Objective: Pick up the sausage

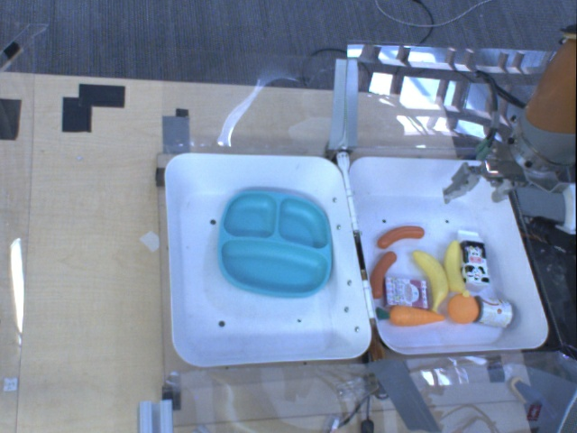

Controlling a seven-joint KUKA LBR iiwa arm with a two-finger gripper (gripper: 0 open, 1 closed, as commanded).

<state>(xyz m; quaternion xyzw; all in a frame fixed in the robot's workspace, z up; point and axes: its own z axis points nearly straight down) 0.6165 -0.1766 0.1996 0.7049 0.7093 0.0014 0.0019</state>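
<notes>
While the gripper (476,180) hangs over the back part of the right bin (532,332) with its fingers spread and nothing between them, two sausages lie in this bin: one sausage (400,235) near the middle, another sausage (382,272) just below it.
</notes>
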